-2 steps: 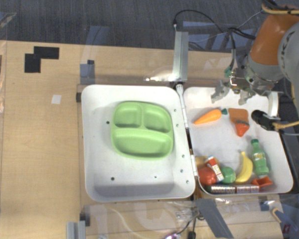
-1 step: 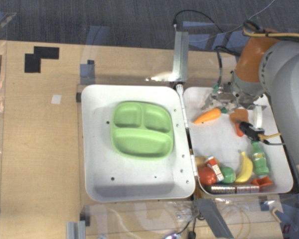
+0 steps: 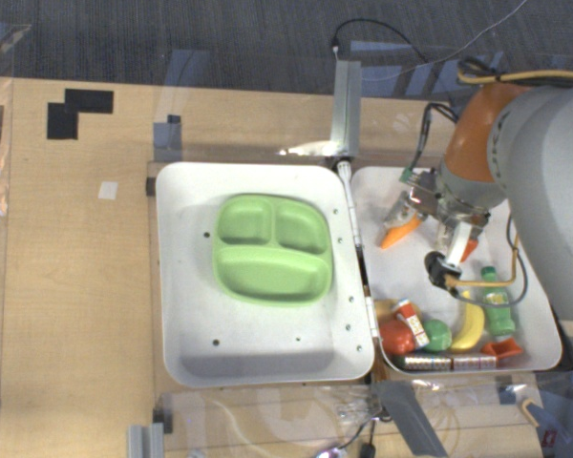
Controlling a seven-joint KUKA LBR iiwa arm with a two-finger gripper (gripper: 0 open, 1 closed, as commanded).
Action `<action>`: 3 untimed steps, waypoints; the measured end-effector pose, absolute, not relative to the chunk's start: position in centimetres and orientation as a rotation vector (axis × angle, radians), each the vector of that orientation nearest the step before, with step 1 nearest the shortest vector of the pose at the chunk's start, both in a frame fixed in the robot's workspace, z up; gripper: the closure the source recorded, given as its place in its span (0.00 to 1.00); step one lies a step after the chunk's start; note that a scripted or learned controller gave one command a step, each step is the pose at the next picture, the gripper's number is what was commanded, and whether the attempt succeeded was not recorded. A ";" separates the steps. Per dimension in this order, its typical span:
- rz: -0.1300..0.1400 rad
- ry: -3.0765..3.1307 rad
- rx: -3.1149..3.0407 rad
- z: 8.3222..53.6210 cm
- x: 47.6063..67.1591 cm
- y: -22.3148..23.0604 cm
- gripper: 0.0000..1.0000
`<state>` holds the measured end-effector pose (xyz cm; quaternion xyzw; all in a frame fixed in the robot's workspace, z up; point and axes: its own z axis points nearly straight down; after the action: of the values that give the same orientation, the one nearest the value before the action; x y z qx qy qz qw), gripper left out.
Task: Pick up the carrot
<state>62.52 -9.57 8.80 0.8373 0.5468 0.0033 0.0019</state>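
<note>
Camera view: wooden table [image 3: 76,303] carries two white bins side by side. Grey arm [image 3: 544,160] with an orange band comes in from the right and leans over the right bin [image 3: 401,275]. Left bin [image 3: 186,351] holds a green divided plate [image 3: 267,251], lying flat near its middle, nothing else on it.

Right bin has a heap of toy food along its near edge: a yellow banana [image 3: 471,324] lying on a curve, a red round fruit [image 3: 396,337] at the heap's left end, and a green ball [image 3: 437,336] between the two, touching both. More small bits are packed around them, too jumbled to name.

Gripper [image 3: 437,225] is down in the far half of the right bin. Carrot [image 3: 399,234] lies just beside it on the side toward the left bin, tilted, tip pointing to the divider, well apart from the heap. Cannot tell how far the gripper is open, or whether it has hold of the carrot.
</note>
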 end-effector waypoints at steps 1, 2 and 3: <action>0.006 1.553 2.728 18.6 61.5 -7.6 0.00; 0.003 1.487 2.766 9.4 61.9 -10.2 0.00; 0.005 1.499 2.759 10.5 62.0 -10.0 1.00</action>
<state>62.04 -10.04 10.54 0.8787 0.4773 0.0017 0.0010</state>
